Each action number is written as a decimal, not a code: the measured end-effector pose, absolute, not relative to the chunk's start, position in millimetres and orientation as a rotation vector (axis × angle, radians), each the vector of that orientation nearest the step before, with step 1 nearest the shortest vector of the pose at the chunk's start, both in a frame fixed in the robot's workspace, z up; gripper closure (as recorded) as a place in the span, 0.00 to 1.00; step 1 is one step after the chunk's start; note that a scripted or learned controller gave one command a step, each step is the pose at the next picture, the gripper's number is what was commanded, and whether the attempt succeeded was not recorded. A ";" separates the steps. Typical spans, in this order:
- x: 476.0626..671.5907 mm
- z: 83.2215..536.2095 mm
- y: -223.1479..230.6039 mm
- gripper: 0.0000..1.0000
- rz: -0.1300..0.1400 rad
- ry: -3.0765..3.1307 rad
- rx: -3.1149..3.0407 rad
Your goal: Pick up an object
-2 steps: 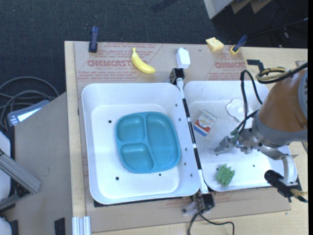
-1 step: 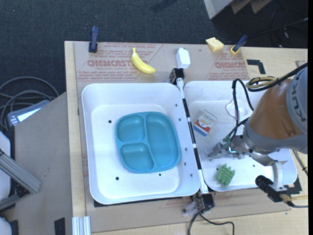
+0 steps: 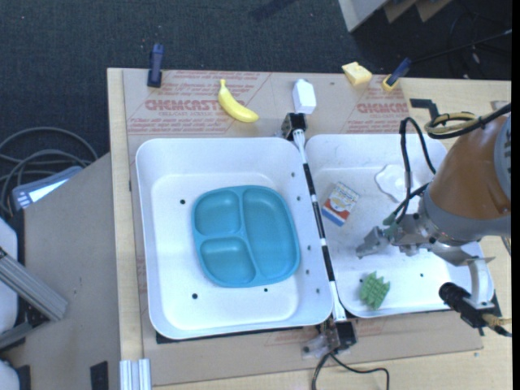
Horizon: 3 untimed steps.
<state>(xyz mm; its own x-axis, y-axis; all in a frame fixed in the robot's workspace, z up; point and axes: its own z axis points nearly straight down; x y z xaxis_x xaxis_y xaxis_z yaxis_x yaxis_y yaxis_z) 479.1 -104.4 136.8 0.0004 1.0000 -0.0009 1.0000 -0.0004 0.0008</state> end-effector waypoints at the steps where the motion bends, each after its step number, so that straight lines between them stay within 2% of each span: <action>1: 478.5 102.4 -94.5 0.00 -0.001 2.223 2.224; 2: 480.0 135.1 -95.1 0.00 0.000 2.221 2.221; 3: 478.5 120.8 -103.8 0.00 -0.002 2.222 2.224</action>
<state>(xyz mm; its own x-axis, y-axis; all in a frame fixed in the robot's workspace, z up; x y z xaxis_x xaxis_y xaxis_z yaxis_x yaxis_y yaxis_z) 478.5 -103.8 120.8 0.0009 1.0000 0.0008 1.0000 -0.0009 -0.0026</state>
